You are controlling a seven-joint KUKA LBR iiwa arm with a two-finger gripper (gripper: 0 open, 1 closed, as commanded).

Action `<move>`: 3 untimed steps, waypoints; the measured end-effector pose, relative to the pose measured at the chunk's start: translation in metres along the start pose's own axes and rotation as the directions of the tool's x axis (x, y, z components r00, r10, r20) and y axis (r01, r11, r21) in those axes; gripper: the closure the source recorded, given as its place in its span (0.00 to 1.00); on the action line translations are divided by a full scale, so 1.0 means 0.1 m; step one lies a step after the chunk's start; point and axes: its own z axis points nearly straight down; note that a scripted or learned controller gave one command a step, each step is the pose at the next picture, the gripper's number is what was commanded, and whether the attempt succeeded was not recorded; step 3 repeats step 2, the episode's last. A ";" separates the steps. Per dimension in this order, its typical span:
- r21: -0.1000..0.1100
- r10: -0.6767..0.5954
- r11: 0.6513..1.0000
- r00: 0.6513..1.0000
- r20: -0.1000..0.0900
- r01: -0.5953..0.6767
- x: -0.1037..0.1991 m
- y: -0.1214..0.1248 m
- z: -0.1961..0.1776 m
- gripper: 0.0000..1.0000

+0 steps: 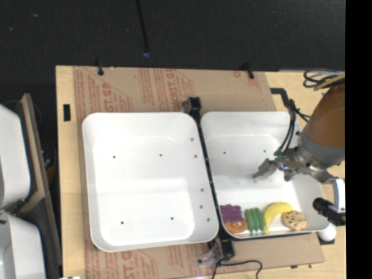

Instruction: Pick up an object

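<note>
The gripper (272, 171) hangs over the bare middle of the right bin (244, 133), its fingers spread apart with nothing between them. Along that bin's near edge, well apart from it, lie purple grapes (232, 213), an orange piece (235, 227), a green vegetable (254, 221), a banana (276, 210) and a cookie (294, 219).

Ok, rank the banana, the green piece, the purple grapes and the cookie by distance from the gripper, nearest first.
From the gripper, in the right bin:
1. Banana, just below it at the front wall.
2. Green piece and cookie, either side of the banana: too close to call.
3. Purple grapes, farthest, in the bin's front left corner.
</note>
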 end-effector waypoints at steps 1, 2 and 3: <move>0.011 -0.003 1.000 1.000 -0.004 0.003 0.37 -0.25 0.72 0.00; 0.001 0.000 1.000 1.000 0.000 0.000 -0.05 -0.26 0.25 0.00; 0.001 0.000 1.000 1.000 0.000 0.000 -0.05 -0.26 0.25 0.00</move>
